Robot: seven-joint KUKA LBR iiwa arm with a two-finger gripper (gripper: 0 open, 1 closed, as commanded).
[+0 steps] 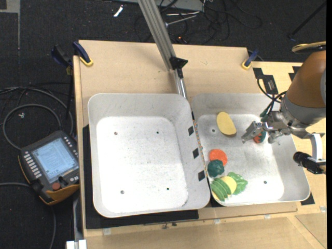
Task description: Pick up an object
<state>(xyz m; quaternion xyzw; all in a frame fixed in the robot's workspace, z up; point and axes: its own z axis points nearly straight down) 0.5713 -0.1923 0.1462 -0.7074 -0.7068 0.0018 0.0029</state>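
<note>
Jaw state cannot be told; a small red object [259, 137] is seen at the gripper [255, 135], low in the right bin [290, 191]. A grasp attempt is judged underway. Next, a lift is required to confirm capture.

A wooden counter [129, 66] is seen from above, and it is taken as the landmark. Two shallow white bins are borne on it side by side: the left bin [137, 152] and the right bin [270, 170]. A slanted metal pole [158, 27] is fixed at the counter's far edge. Clamps with yellow tips [83, 56] are seated at its far corners. A teach pendant [49, 165] with a lit screen is laid on the dark floor [36, 30] left of the counter, among loose black cables [21, 113].
</note>
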